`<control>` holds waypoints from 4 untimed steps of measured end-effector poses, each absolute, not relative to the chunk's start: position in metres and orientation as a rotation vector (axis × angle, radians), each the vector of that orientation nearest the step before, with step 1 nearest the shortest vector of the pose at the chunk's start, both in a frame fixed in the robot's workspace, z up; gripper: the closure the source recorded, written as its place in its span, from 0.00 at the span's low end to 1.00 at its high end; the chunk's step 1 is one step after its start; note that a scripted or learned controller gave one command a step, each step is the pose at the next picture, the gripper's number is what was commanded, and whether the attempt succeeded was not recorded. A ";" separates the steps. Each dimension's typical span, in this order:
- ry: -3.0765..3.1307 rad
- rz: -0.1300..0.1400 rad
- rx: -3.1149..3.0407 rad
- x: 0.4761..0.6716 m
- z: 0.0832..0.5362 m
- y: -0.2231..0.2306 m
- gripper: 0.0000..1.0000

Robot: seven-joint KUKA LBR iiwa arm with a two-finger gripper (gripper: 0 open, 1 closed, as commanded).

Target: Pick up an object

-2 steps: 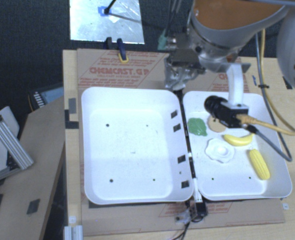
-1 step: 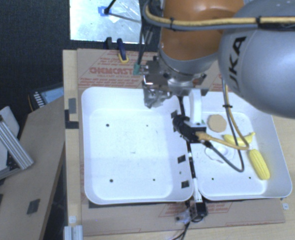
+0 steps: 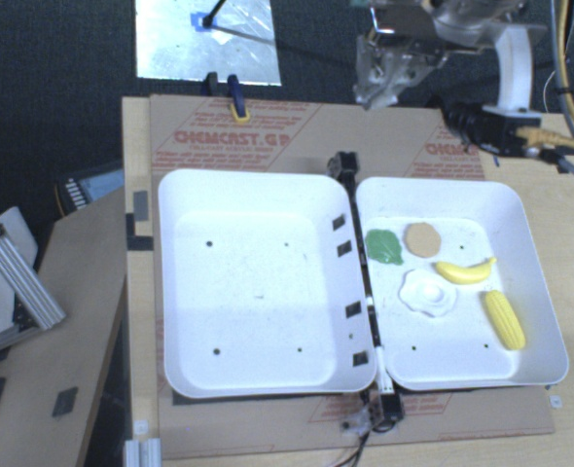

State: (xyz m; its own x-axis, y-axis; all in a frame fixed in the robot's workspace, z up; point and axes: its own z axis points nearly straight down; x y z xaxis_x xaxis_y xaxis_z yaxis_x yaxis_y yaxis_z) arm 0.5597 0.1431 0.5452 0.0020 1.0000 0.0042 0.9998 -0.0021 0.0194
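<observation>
Nearest the camera, the corn (image 3: 504,319) lies in the right bin (image 3: 535,233) toward the worktop's front-right corner, long axis running front to back, well forward of the raised gripper (image 3: 379,84), finger state indeterminable, nothing visibly held.

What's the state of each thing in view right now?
end effector: raised above the bench, back of the right bin, nothing seen in it
right bin: holds five items
lettuce: lying flat, near the divider
cookie: flat, beside the lettuce
banana: on its side
egg: flat, next to the banana
corn: on its side, apart from the rest
</observation>
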 end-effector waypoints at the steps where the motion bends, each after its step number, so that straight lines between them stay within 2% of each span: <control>1: 2.242 -0.021 2.214 0.526 0.371 0.233 1.00; 2: 2.221 0.009 2.218 0.579 0.408 0.235 1.00; 3: 2.232 0.007 2.213 0.489 0.444 0.235 1.00; 4: 2.216 0.019 2.217 0.572 0.524 0.234 1.00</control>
State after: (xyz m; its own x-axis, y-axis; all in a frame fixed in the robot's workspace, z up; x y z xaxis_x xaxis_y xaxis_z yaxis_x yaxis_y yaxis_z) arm 0.5725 0.2337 0.5244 0.0003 1.0000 0.0037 0.9999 -0.0003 0.0133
